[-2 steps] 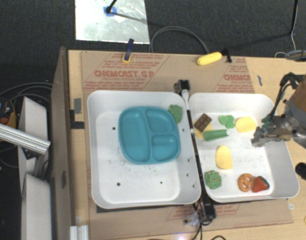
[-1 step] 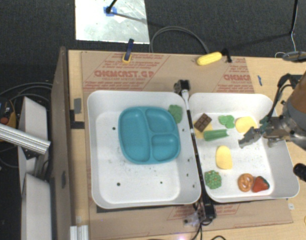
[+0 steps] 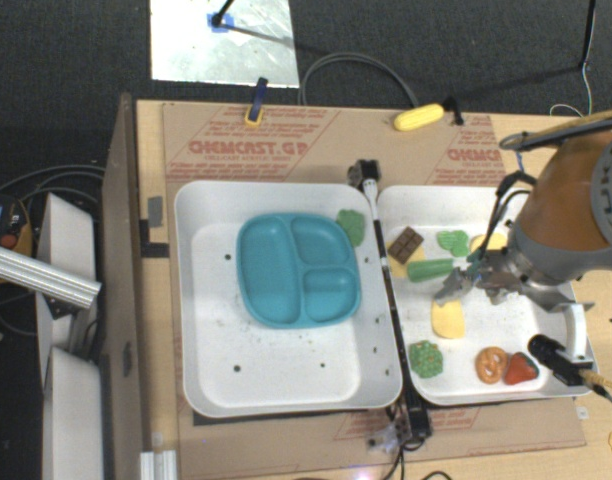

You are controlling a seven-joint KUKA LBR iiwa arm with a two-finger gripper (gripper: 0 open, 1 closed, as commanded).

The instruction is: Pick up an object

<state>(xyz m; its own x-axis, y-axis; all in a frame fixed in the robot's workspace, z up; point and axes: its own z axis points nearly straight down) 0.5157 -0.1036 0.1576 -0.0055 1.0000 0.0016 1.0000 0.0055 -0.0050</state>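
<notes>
My gripper [image 3: 455, 287] hangs low in the right bin [image 3: 506, 203], reaching in from the right under the grey and orange arm. It sits just above a pale yellow piece [image 3: 448, 321] and right of a long green piece [image 3: 427, 269]. Nothing can be seen held in it. Around it lie a brown block [image 3: 405, 243], a green leafy piece [image 3: 452, 240], a yellow piece [image 3: 492, 240] partly behind the arm, a green floret [image 3: 425, 358], a pretzel [image 3: 491, 364] and a red strawberry [image 3: 522, 369].
The left bin [image 3: 211, 368] bears a blue divided plate [image 3: 298, 270] with a green piece [image 3: 352, 226] at its upper right corner. A black divider [image 3: 384, 268] runs between the bins. A yellow object [image 3: 418, 118] lies on the cardboard behind.
</notes>
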